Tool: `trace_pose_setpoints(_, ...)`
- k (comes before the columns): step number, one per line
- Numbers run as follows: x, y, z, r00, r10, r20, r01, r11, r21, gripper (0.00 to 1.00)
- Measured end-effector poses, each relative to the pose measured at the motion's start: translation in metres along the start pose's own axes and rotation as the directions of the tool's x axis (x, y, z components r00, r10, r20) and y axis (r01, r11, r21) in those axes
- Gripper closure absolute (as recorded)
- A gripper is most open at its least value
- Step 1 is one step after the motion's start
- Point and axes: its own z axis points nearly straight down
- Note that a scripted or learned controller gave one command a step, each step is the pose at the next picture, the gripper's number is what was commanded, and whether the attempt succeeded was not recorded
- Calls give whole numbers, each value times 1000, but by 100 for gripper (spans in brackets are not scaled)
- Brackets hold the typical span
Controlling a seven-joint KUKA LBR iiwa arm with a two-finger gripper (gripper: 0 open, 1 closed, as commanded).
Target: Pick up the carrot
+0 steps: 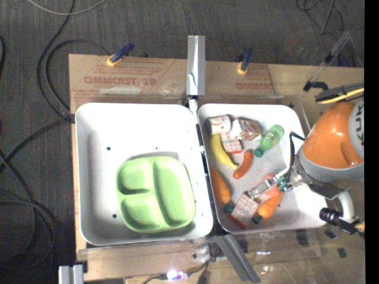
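We look down on the bench (77,70), where two white bins sit side by side. The left bin (95,123) carries a green divided plate (155,194), lying flat toward its near side. The right bin (296,218) holds a jumble of toy groceries, heaped loosely, it seems to us, so that the arm has cluttered picking to do.

There are two carrots here. One carrot (221,187) lies along the left wall of the right bin, just beside a banana (219,151). A second carrot (270,205) lies near the bin's near right, its green top pointing toward a small red and white carton (243,207) that it touches or nearly touches. The gripper (278,183) reaches in from the right and sits just above this second carrot, over a silvery wrapped item (262,188). We cannot tell how the jaws stand, as the wrist hides them, and we see no carrot between them. We judge that this second carrot is the target, being the closer one.

Further back lie a red sausage (243,164), a green bottle (270,138) and small cartons (231,142) whose print is too small to read. On the cardboard beyond the left bin, red lettering reads something like "CHEMCAST" (119,80); the rest we cannot make out.
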Motion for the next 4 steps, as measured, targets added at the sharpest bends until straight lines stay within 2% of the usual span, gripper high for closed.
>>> trace_pose_setpoints(2,27,9,0,1000,-31,2,31,1000,0,0)
trace_pose_setpoints(3,28,10,-6,999,-34,-3,34,999,1,100)
trace_pose_setpoints(4,89,26,-90,993,119,-17,-118,993,27,100)
